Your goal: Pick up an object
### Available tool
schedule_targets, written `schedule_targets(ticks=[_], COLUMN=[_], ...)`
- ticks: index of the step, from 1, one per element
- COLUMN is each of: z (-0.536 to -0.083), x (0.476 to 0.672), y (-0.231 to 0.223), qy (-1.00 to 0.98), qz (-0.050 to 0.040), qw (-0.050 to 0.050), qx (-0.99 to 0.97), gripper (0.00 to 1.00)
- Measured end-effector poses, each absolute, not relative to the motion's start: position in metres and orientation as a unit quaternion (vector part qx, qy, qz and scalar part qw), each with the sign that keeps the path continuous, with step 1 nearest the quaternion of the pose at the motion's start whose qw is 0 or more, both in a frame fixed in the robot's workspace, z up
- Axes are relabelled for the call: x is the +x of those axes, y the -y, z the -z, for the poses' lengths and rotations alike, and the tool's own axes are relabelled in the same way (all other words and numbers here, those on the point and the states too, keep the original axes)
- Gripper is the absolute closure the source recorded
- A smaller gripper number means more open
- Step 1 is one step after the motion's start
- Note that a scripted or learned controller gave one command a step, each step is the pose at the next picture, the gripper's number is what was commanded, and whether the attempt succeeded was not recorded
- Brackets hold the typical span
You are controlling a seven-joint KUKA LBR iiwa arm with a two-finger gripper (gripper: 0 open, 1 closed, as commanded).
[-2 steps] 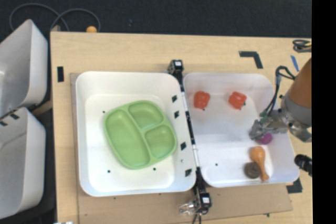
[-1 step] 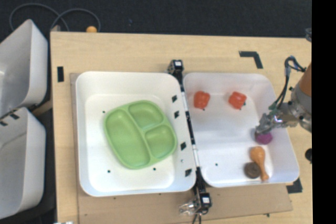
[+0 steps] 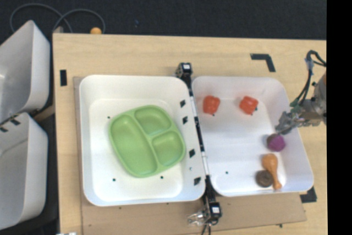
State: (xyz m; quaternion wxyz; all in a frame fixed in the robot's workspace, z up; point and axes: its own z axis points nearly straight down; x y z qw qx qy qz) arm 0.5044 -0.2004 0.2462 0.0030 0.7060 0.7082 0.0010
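Note:
In the right bin point(image 3: 236, 173) lie two red-orange pieces, one point(image 3: 211, 104) near its far left and one point(image 3: 248, 104) to the right of it. A purple ball point(image 3: 276, 142) sits by the bin's right wall. An orange drumstick-shaped toy point(image 3: 271, 168) and a brown round piece point(image 3: 264, 178) lie at the front right. My gripper point(image 3: 285, 124) reaches in from the right edge, just above and right of the purple ball, and nothing shows between its fingers.
The left bin point(image 3: 93, 184) holds a green three-compartment plate point(image 3: 147, 140). Black clips run along the seam between the bins. White containers stand off the bench at the left. A small orange ball point(image 3: 96, 31) rests at the bench's far edge.

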Motion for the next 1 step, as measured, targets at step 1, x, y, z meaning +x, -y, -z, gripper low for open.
schedule_targets(ticks=[1], z=[-0.2375], x=[0.5294], y=[0.1489], qy=[-0.709], qz=[-0.0007], qw=[0.001], qx=[0.705], gripper=[1.00])
